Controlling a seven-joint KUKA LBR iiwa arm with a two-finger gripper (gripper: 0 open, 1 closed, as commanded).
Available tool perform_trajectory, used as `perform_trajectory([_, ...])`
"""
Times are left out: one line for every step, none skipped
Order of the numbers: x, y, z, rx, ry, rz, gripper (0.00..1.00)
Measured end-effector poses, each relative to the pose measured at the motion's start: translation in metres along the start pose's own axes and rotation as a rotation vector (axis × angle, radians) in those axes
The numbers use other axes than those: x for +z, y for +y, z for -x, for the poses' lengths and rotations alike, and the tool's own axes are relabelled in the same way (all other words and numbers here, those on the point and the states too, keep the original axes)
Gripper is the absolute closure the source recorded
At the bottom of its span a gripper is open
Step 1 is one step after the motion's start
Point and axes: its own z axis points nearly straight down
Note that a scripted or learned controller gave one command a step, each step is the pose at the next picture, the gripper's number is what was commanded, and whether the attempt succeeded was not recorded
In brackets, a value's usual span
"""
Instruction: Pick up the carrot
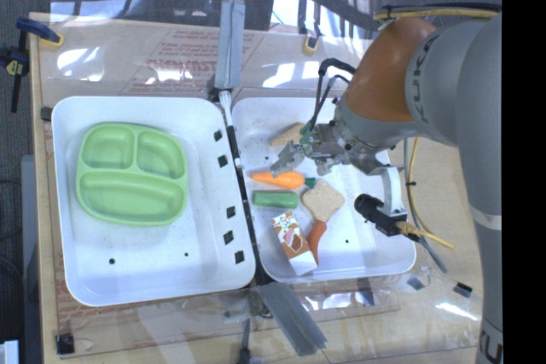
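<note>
Carrot (279,179): one; bins: two; green tray (130,173): one.

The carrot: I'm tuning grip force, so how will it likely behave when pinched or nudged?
The carrot looks like a smooth, moulded plastic toy, so probably stiff and light, and perhaps slippery between the fingers. Its tapered, rounded body lies flat on the right bin's floor, so a sideways nudge may roll or pivot it. The green vegetable lies close beside it and could get bumped.
</note>
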Motion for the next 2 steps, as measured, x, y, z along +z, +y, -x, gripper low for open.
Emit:
perform_trajectory([0.081,0.019,-0.008,-0.093,-0.006,0.025,0.00])
perform_trajectory([0.099,0.036,0.004,-0.428,-0.006,0.009,0.00])
